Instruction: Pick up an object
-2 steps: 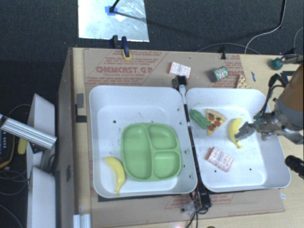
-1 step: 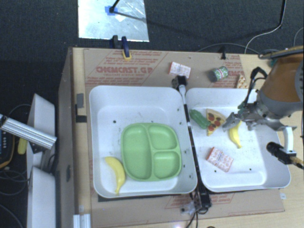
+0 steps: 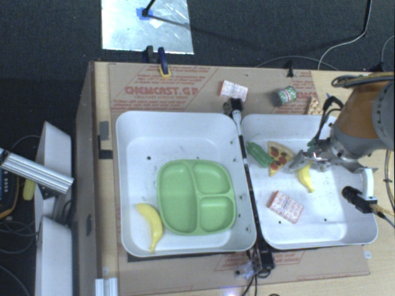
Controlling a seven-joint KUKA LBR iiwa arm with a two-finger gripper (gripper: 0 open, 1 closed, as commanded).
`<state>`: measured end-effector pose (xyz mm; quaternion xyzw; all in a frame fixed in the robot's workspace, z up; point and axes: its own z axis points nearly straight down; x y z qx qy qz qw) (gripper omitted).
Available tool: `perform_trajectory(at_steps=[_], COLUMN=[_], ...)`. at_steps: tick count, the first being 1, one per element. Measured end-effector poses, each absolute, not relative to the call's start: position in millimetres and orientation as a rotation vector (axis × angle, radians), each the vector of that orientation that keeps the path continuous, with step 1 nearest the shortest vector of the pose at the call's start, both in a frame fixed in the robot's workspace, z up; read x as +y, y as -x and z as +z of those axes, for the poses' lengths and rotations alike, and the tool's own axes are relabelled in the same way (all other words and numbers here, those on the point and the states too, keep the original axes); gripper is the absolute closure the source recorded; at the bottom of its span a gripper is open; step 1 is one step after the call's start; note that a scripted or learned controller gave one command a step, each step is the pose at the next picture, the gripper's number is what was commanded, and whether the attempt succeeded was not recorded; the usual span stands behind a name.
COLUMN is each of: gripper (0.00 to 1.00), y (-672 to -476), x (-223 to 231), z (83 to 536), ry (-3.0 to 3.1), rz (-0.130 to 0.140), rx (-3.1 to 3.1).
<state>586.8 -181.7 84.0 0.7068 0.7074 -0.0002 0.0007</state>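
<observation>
A: How is the scene laid out, and why might it be arranged so?

B: Two white bins are set side by side; the left bin (image 3: 133,134) holds a green divided plate (image 3: 197,196) with a yellow banana (image 3: 151,225) lying beside it near the front corner; the right bin (image 3: 358,227) holds loose items well apart, which is judged to leave room around each for a grasp: a green vegetable (image 3: 258,154), a pizza slice (image 3: 279,156), a small red-and-white packet (image 3: 285,206) and a second, smaller banana (image 3: 305,177).

A: And where is the gripper placed?

B: The gripper (image 3: 302,161) is lowered into the right bin, just above the small banana and beside the pizza slice; that banana is judged the likely target.

A: How are the fingers set?

B: It cannot be told; the tips are blurred against the banana; contact is possible, yet nothing is seen between them, so no hold is claimed.
</observation>
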Motion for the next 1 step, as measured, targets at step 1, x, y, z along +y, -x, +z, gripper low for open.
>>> perform_trajectory(at_steps=[1], gripper=[1.00], y=[-588.1], x=[-181.4], z=[95.3], ry=[-2.216], rz=[0.003], rx=[2.222])
